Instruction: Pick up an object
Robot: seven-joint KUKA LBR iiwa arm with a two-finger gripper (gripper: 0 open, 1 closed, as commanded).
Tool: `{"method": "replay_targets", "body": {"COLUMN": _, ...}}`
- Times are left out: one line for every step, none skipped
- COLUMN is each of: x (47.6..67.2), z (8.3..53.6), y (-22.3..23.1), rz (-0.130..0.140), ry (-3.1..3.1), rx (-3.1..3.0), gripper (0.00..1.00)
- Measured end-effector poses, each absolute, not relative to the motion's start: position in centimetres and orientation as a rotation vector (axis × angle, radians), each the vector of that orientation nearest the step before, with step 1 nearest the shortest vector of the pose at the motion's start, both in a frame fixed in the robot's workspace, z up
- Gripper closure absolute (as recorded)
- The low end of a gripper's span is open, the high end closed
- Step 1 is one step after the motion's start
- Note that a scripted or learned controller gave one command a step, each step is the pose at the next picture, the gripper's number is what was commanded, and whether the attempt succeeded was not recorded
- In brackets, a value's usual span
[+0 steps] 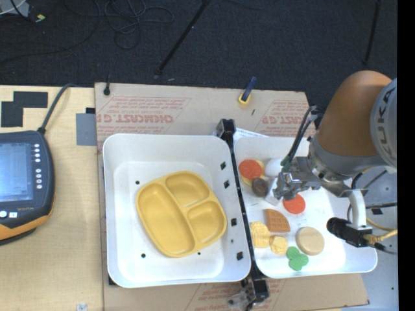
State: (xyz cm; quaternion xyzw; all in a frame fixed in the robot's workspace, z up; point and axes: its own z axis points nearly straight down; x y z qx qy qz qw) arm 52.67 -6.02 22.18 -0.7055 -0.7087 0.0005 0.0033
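Observation:
The right bin [353, 254] holds several small toy foods: an orange-red round piece [249, 169], a brown round piece [260, 186], a red disc [295, 205], a tan waffle square [277, 221], yellow pieces [260, 234], a beige puck [310, 240] and a green piece [297, 260]. A white object [272, 167] lies by the orange piece. My gripper [283, 188] hangs low over the bin between the brown piece and the red disc.
The left bin [120, 173] holds a yellow divided plate [180, 212]. A handheld control pendant [23, 173] lies at the far left of the bench. The arm's orange and grey body [353, 135] overhangs the right bin's far right side.

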Motion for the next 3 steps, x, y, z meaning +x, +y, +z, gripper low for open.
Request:
{"method": "replay_targets", "body": {"x": 53.3, "z": 23.4, "y": -0.8, "rz": 0.001, "ry": -2.223, "rx": -2.213, "gripper": 1.00}}
{"method": "replay_targets", "body": {"x": 53.5, "z": 23.5, "y": 4.5, "rz": 0.002, "ry": -2.223, "rx": -2.214, "gripper": 1.00}}
{"method": "replay_targets", "body": {"x": 54.1, "z": 23.5, "y": 4.2, "rz": 0.004, "ry": -2.221, "rx": -2.218, "gripper": 1.00}}
